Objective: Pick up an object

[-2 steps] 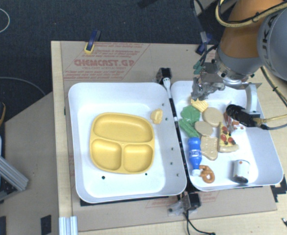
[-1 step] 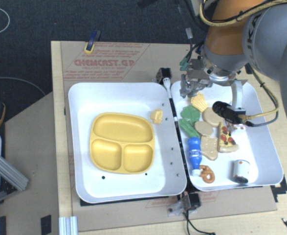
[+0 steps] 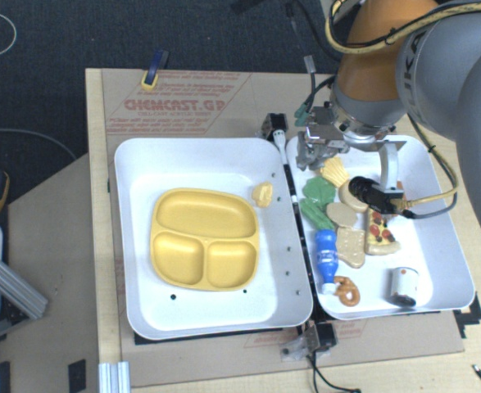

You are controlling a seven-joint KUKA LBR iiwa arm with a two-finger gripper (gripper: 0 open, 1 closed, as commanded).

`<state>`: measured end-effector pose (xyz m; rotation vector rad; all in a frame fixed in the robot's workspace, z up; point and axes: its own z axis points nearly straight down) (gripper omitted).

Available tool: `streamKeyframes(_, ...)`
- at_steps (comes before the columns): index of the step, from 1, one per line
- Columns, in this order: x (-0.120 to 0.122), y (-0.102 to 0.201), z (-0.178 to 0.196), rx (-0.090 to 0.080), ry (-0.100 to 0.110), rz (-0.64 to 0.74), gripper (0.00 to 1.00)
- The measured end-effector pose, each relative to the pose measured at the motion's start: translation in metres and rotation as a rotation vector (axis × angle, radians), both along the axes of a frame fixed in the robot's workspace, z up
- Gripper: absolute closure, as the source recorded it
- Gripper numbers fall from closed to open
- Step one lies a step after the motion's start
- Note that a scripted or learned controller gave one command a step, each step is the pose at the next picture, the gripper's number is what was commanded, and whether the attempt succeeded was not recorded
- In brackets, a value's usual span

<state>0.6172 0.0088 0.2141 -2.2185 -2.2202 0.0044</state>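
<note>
Over the right bin (image 3: 457,256) the arm (image 3: 437,47) has its gripper (image 3: 344,155) low at the far end, can't tell its state. Toys piled just below it: green piece (image 3: 318,193), blue bottle (image 3: 326,255), pretzel (image 3: 347,291). Yellow tray (image 3: 203,237) left of the bin. I'd aim for one toy, not the heap

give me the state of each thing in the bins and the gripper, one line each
yellow divided tray: flat in left bin, right side up
small yellow piece: loose beside tray
blue bottle: lying on its side in right bin
pretzel: lying flat
pizza slice: lying flat
white can: lying on its side
gripper: low over right bin's far end
</note>
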Motion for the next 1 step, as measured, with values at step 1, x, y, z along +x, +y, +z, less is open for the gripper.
streamKeyframes(1, -0.0032, -0.0065, 0.0035, 0.000, -0.001, -0.001, 1.00)
